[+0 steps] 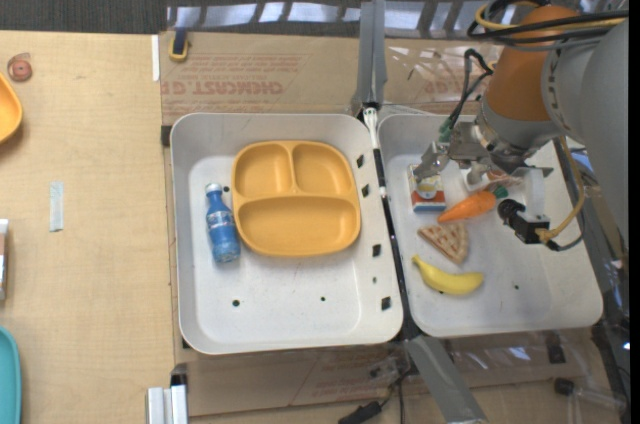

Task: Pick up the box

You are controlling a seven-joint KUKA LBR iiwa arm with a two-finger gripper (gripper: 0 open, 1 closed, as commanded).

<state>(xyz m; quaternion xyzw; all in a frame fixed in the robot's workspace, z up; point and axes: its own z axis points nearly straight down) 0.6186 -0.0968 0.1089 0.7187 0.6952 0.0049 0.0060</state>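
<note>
Camera view: right bin [560,297].
End effector [432,170]: over box [428,199], finger state unclear.
Box: beside carrot [468,206].

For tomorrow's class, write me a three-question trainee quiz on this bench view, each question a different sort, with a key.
1. True or false: the yellow divided plate lies in the same bin as the banana.
2. Which lies left of the plate? A) carrot B) blue bottle C) waffle slice
3. Fill in: the gripper hangs above the small ____ in the right bin.

Key: 1 false; 2 B; 3 box.
</note>
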